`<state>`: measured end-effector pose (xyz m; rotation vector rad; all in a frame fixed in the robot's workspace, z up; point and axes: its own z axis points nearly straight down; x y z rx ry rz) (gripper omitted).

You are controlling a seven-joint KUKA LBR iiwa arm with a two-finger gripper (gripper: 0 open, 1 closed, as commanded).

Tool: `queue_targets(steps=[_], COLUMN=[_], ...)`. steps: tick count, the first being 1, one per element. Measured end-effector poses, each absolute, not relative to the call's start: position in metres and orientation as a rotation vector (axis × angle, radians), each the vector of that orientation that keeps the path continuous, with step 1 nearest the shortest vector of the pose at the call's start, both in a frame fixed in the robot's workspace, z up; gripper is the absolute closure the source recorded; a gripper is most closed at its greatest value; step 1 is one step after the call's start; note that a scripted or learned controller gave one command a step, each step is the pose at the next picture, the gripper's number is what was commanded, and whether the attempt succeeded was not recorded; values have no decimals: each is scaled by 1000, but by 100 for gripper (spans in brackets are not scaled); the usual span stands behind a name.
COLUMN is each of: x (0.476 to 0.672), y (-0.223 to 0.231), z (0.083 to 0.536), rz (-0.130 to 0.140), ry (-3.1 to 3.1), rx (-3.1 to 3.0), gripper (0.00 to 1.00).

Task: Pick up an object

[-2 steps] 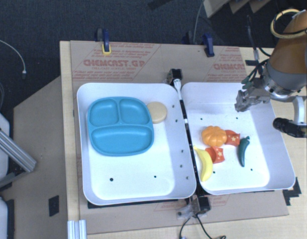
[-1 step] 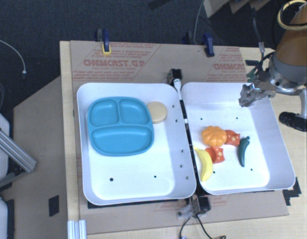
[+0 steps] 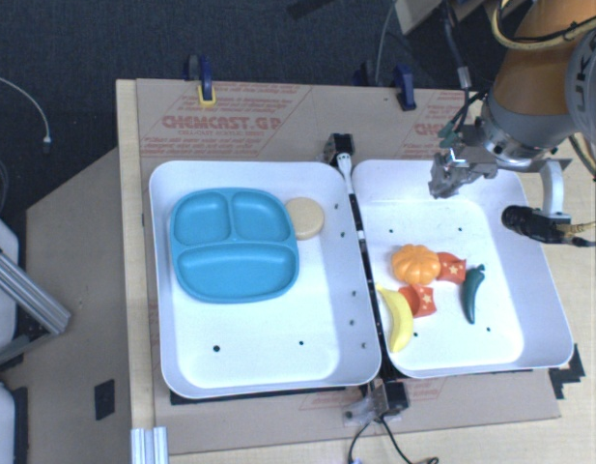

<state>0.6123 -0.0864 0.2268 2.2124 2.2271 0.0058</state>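
Blue divided plate (image 3: 235, 244) and a cream round disc (image 3: 305, 217) are sitting in the left bin (image 3: 182, 356). In the right bin (image 3: 515, 351): yellow banana (image 3: 398, 319), orange pumpkin (image 3: 415, 263), red pieces (image 3: 450, 267), dark green pepper (image 3: 471, 292), all clustered near front. Gripper (image 3: 446, 184) is hovering over bin's back area, well apart from the toys; open/shut state: can't tell.
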Motion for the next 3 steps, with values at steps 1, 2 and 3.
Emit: queue_targets(steps=[1, 2, 3], x=[615, 619, 630], y=[-28, 27, 77], z=[236, 243, 226], rz=[7, 6, 3], ry=[2228, 2228, 2228], rx=[2213, 2213, 2215], gripper=[100, 100, 100])
